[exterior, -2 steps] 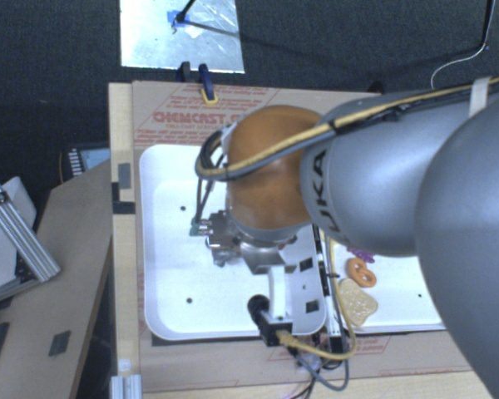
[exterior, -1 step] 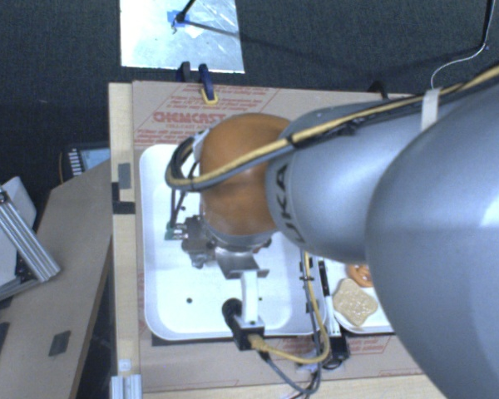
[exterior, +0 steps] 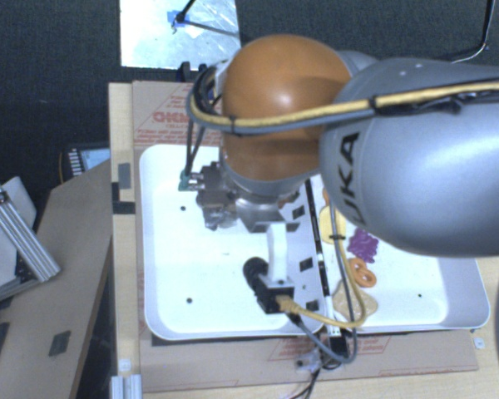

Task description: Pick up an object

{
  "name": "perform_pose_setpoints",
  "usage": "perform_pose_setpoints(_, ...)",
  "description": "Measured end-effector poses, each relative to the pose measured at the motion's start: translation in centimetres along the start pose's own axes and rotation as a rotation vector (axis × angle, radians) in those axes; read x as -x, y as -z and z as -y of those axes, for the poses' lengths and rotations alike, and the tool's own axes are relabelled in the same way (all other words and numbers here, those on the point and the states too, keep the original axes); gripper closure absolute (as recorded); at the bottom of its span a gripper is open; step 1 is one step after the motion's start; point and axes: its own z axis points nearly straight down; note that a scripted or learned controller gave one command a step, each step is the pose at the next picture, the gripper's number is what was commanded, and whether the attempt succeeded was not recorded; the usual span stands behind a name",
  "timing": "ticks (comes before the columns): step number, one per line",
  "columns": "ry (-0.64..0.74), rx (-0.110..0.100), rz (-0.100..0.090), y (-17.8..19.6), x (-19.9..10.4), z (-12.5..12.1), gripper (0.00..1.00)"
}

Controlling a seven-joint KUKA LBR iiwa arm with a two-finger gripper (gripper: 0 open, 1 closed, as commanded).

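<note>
The worktop (exterior: 75, 264) carries a shallow white bin (exterior: 175, 306). A purple object (exterior: 363, 243) and an orange ring (exterior: 364, 276) lie close together in its right part. Both are probably light, rigid plastic; grip the ring across its rim. Whether the end effector (exterior: 224, 199) is released or clenched cannot be told.

L bin (exterior: 162, 289): floor bare along left edge & near-left corner, free to pass. Arm (exterior: 416, 165) hangs over its far & mid part. Purple bit (exterior: 363, 243) & orange ring (exterior: 364, 276) close together by bins' shared edge. R bin (exterior: 449, 306): near-right corner bare.
</note>
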Motion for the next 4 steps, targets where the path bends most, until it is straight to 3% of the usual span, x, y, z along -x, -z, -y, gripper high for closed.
perform_pose_setpoints(1, -0.008, -0.008, 0.006, 1.1, 6.4, 0.1, 1.0)
perform_pose_setpoints(2, -0.013, -0.005, 0.008, 4.1, 16.8, -2.8, 1.0)
perform_pose_setpoints(3, 0.007, -0.001, 0.001, 12.1, 9.0, -0.3, 1.0)
perform_pose_setpoints(4, 0.001, -0.003, 0.003, 17.3, 9.9, 0.0, 1.0)
